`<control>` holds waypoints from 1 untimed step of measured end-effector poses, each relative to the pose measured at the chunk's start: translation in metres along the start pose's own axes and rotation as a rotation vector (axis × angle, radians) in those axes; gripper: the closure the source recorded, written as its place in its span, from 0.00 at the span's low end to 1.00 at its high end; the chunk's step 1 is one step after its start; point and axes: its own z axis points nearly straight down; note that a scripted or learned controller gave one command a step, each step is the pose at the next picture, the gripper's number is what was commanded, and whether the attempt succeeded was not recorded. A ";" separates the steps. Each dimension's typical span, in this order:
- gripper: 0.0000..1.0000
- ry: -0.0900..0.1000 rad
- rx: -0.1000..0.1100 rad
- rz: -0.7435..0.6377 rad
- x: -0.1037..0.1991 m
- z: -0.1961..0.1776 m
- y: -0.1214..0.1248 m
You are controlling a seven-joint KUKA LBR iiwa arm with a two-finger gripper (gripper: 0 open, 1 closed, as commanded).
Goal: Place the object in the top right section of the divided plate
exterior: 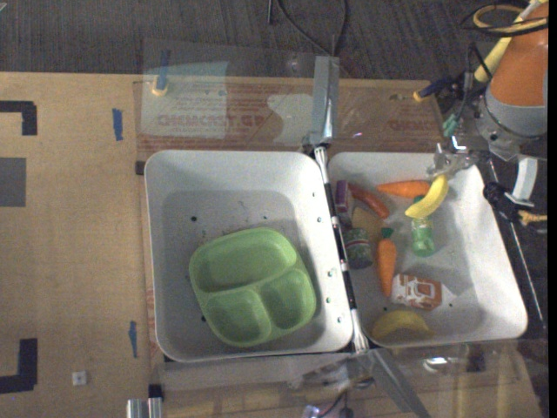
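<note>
A single fixed camera looks down on the pale wooden bench [70,259] from above, at a slight slant, far enough back to take in both shallow white plastic bins: the left bin [165,181] and the right bin [500,268] (they sit side by side at mid-frame). The dark carpeted floor [174,11] runs along the top edge, so the view faces toward the far side of the bench. The grey arm with its orange band [520,72] enters at the upper right corner.
</note>
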 end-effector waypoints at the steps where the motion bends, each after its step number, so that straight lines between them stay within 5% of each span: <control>1: 1.00 0.003 0.003 0.163 0.129 0.001 -0.024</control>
